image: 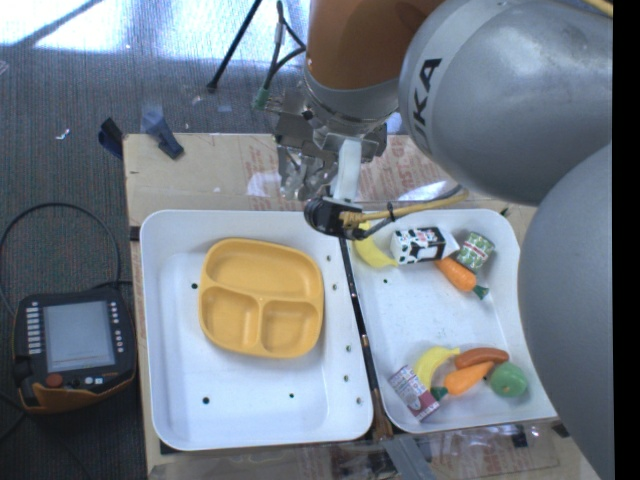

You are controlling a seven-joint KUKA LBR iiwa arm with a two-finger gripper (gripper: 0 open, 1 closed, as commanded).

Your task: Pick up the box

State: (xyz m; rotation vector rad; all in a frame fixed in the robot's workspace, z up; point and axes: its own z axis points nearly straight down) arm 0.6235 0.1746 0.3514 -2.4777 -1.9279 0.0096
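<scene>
Over grey carpet and a table [200, 163] carrying a left bin [250, 398] and a right bin [440, 318], hovering with the gripper [303, 190] at the far edge, just beyond the rim where the bins meet. Holding the fingers [292, 173] apart, by the look of it, and clamping nothing.

Risking a crowded grasp: aiming for a box [418, 245] lying just beside a banana [372, 254] on its left, with a carrot [460, 274] and a can [477, 249] close on its right, so probably dragging a neighbour along or nudging the box aside on closing. Risking, too, striking the bin rim if descending from this spot without first travelling right and nearer. Possibly mistaking a second carton [413, 391], lying at the near side of the right bin, for the target. Possibly slipping off the smooth faces if gripping across a corner.

Lying on its side in the far part of the right bin, right of the fingers and nearer than them, well apart and untouched.
</scene>
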